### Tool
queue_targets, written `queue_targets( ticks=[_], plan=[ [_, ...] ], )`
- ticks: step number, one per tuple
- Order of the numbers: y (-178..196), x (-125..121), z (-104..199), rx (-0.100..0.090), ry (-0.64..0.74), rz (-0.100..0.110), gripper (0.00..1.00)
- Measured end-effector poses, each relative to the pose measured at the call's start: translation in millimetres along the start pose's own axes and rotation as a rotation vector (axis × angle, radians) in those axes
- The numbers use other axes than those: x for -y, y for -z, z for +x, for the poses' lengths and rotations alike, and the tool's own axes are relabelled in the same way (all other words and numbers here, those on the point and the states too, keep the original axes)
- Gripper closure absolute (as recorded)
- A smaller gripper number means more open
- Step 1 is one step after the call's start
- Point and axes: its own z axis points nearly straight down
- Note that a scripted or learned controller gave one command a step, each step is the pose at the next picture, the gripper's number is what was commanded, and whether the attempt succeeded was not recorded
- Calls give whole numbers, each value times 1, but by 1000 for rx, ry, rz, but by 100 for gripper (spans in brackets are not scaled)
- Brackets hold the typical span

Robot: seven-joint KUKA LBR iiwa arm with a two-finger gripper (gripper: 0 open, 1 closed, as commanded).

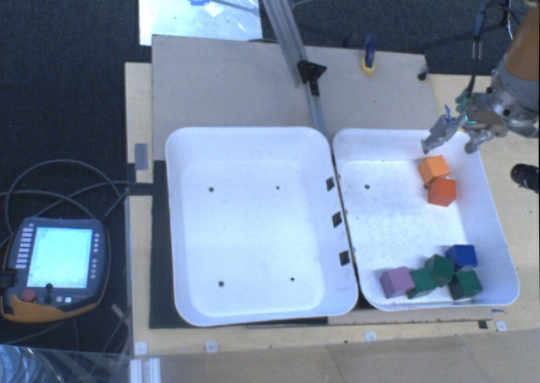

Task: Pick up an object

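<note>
I see the end effector [456, 130] with its fingers spread and nothing between them, above the far right corner of the right white plastic bin [489, 204]. The light orange cube [434, 168] lies just below-left of it, near a darker orange cube [441, 191].

A teach pendant [52, 267] with a lit screen is lying at the near left, its black cables [59, 183] looping around it. A slanted metal pole [283, 23] is crossing the far side above the bins. A blue-and-yellow clamp [369, 52] is gripping the board's far edge.
</note>
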Motion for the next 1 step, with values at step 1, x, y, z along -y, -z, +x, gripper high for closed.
queue_targets(
  ticks=[1],
  plan=[
    [0, 0, 0, 1, 0, 0, 0]
  ],
)
